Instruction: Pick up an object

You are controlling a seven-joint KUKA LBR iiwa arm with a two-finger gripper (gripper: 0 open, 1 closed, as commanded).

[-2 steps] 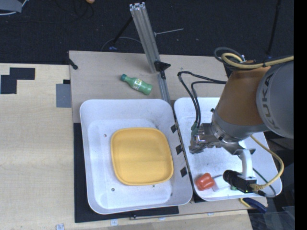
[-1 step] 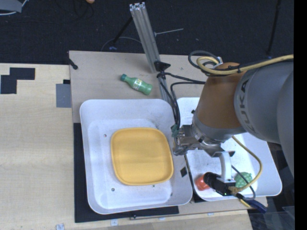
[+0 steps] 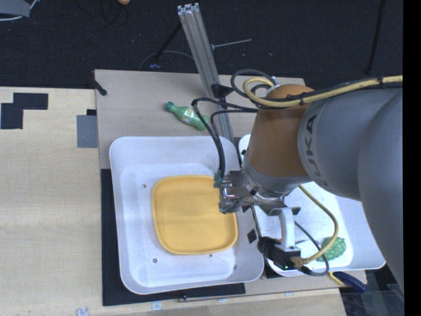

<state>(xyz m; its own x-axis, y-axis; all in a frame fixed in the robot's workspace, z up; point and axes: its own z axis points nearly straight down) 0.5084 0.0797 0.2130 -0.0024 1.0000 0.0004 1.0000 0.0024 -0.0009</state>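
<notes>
A yellow square plate with rounded corners lies flat in the left white bin. My gripper hangs at the plate's right edge, close to the wall between the two bins, with the large grey and orange arm above it. A small green knobbly object lies in the right bin, partly hidden by cables. Much of the right bin is covered by the arm.
A green bottle lies on the bench behind the left bin. A slanted aluminium rail rises at the back. Something blue shows at the right bin's front edge. The wooden bench stretches to the left.
</notes>
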